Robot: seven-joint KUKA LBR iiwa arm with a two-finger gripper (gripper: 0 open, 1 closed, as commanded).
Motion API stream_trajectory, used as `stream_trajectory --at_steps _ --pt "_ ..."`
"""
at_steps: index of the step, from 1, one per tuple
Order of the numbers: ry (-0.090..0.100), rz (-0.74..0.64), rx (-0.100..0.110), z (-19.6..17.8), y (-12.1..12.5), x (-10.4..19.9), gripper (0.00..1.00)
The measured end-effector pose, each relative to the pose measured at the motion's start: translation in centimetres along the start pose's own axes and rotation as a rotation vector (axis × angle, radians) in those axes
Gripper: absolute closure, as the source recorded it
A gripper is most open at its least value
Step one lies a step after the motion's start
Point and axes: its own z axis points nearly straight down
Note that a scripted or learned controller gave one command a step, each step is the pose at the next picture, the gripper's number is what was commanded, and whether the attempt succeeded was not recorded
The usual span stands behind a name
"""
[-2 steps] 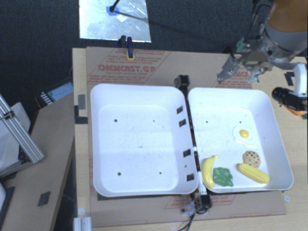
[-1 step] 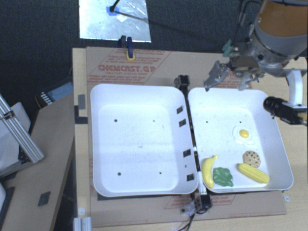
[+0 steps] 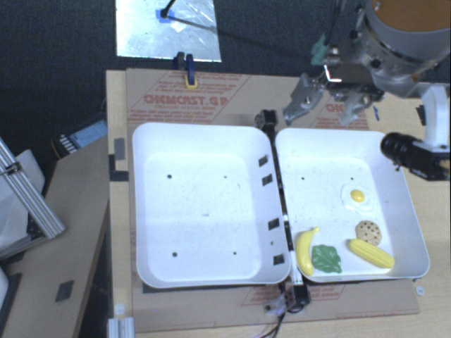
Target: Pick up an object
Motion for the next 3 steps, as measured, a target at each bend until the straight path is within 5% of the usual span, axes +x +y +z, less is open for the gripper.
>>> stream_trajectory --at_steps 1,3 --pt "-0.003 0.005 0.008 -1.1 -1.0 2.4 0.0" --pt "-0.005 0.015 0.008 -1.1 -1.0 -6.9 0.0"
